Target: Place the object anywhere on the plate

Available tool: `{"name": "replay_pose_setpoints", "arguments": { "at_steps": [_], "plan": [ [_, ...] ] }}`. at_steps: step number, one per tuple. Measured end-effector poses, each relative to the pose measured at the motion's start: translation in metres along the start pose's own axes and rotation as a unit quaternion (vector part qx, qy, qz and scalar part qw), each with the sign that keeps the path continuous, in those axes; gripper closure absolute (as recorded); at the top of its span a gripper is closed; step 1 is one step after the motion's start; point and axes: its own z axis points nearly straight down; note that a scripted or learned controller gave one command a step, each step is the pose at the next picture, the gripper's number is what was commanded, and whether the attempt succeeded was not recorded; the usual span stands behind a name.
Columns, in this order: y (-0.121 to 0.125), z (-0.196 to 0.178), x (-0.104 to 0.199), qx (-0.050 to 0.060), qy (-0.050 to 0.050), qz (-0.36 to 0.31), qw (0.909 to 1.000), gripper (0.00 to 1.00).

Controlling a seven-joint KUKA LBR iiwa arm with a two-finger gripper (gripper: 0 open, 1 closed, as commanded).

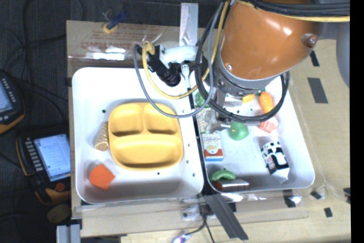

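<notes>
Over the right bin (301,171), near its left wall, I see the arm (267,25) hanging low, its orange wrist band and cabling covering most of that bin's far half. From my station I cannot tell how the jaws stand; the wrist blocks my line to them.

Left bin (79,122): the yellow divided plate (145,136) sits about centre, all three compartments bare, which I judge leaves any of them free to receive the object. A tan cone-shaped piece (102,136) rests against the plate's left edge; an orange block (102,177) lies in the near-left corner.

Right bin: candidates lie loose on its floor. A small carton (211,146) sits against the left wall, a green round piece (239,132) just beside it, a black-and-white cow-patterned carton (275,159) toward the near-right corner, a green and dark item (225,178) along the near edge, and an orange carrot-like piece (266,102) at the wrist's right side.

My judgement: the arm is positioned for a pick among the carton and green piece, which lie closest under the wrist. Which one is targeted, I cannot confirm. Nothing is on the plate yet.
</notes>
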Motion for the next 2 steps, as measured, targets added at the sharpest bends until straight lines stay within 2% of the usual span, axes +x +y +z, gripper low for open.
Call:
{"name": "replay_pose_setpoints", "arguments": {
  "at_steps": [1, 2],
  "plan": [
    [0.038, 0.057, 0.006, 0.000, 0.000, -0.001, 1.0000, 1.00],
    [0.049, 0.068, 0.010, 0.000, 0.000, -0.001, 1.0000, 1.00]
  ]
}}
